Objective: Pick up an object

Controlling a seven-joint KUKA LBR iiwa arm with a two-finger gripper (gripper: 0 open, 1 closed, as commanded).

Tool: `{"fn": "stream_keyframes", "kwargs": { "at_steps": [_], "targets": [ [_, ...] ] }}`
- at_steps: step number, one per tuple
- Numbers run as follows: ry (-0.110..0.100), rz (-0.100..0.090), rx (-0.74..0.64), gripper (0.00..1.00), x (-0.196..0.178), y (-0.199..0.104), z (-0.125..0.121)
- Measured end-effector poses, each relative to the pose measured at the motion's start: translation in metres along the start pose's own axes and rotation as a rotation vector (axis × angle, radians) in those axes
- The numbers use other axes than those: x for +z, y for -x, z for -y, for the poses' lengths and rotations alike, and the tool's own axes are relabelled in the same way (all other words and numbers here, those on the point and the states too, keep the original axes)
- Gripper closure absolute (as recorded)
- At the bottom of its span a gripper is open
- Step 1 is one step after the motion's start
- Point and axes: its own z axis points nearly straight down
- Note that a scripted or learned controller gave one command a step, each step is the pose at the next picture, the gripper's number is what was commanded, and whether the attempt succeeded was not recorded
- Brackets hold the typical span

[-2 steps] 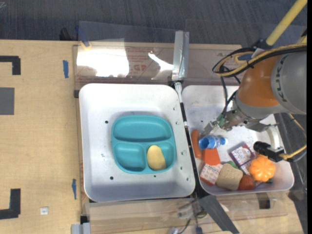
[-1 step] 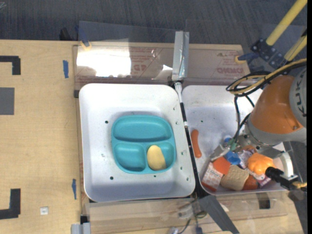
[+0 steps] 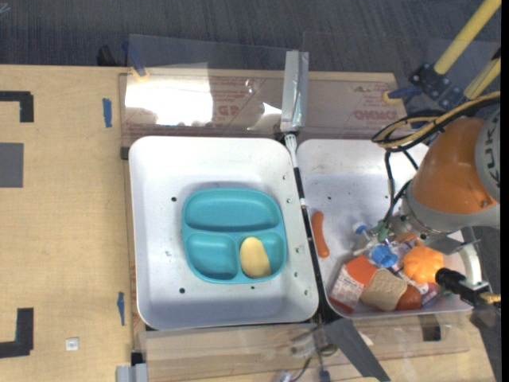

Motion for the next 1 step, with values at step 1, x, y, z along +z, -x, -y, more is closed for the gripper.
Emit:
{"fn": "stream_keyframes", "kwargs": {
  "at_steps": [1],
  "targets": [
    [-0.010, -0.003, 0.177, 1.00, -0.0865, -0.0326, -0.0373]
  ]
}}
